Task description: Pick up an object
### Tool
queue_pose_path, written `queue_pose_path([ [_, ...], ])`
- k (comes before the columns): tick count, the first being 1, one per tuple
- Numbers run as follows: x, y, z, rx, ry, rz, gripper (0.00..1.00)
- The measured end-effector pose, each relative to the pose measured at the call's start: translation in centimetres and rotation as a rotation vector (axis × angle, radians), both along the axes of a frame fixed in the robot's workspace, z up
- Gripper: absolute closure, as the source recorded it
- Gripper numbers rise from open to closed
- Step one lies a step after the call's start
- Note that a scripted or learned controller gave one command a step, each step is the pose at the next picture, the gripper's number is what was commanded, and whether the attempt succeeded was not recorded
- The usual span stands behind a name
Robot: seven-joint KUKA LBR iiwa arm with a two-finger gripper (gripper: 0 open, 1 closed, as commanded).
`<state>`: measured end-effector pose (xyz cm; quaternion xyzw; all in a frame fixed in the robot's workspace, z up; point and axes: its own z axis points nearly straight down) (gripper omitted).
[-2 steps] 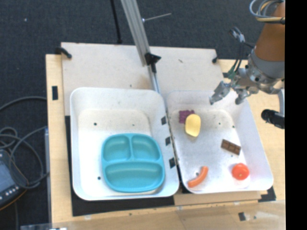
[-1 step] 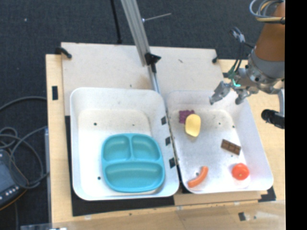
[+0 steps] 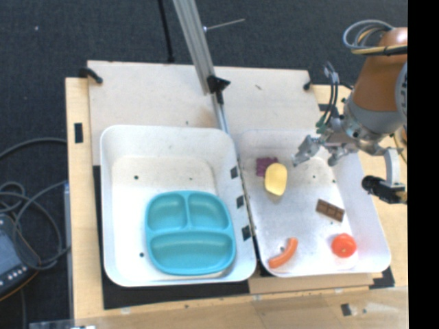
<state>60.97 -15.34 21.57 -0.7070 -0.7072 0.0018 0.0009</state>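
The gripper [image 3: 319, 152] hangs open over the right bin [image 3: 363, 204], which holds a yellow piece [image 3: 276, 179], brown block [image 3: 330, 211], tomato [image 3: 343, 245] and sausage [image 3: 283, 252].

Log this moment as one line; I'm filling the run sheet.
phase: approach | tool: open, above right bin top edge, holding nothing | nearest: yellow object | left bin: blue tray

Smooth teal plastic tray [image 3: 188, 233], matt white bins [image 3: 123, 149], pale wood bench [image 3: 151, 91]
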Motion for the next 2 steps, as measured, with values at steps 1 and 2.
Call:
queue_pose_path([
  [1, -0.1, -0.3, -6.3, 0.000, 0.001, -0.001, 0.00],
  [2, -0.1, -0.4, -11.5, 0.000, -0.001, -0.001, 0.00],
])
